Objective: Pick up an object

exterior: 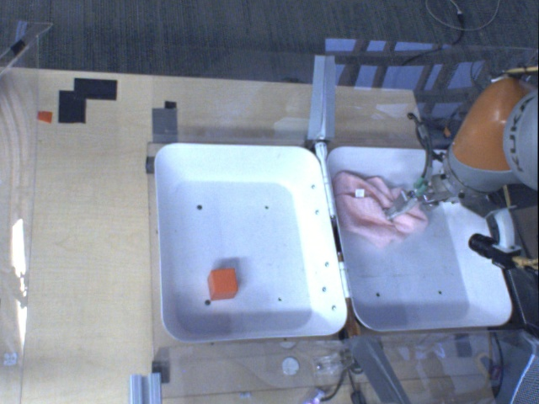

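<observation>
Orange block (223, 284) alone in left bin (177, 225); hand (402, 208) at pink cloth (375, 211), white tag unreadable, grip state indiscernible.

No readable text, label, brand, number or sign anywhere in the frame. The pink cloth (375, 212) in the right bin (438, 310) carries a small white tag (359, 194), too small to read. Black patches (84, 98) and a small orange square (45, 117) at the upper left of the surface (84, 251) bear no lettering
</observation>
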Robot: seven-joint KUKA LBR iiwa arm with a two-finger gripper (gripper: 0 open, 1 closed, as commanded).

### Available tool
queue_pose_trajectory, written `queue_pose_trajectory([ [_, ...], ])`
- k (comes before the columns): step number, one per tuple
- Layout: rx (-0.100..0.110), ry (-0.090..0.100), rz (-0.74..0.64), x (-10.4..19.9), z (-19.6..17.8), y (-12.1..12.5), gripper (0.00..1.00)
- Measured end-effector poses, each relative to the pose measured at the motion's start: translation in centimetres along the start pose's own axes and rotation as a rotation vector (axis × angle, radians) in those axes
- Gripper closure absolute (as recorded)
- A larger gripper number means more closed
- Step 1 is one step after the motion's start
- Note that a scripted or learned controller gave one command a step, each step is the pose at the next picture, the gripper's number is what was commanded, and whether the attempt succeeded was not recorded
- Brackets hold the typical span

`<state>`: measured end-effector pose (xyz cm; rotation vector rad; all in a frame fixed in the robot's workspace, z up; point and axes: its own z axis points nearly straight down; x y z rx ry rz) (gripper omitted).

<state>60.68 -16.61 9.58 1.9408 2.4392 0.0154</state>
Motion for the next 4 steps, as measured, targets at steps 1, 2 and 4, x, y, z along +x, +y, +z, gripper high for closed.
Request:
queue_pose_trajectory([
  [1, -0.002, 0.0, -0.203, 2.4, -0.1, 0.0, 0.0],
  [2, -0.01, 0.001, -0.205, 2.6, -1.4, 0.5, 1.0],
  [4, 0.014, 0.01, 0.065, 6.8, -10.7, 5.2, 1.0],
])
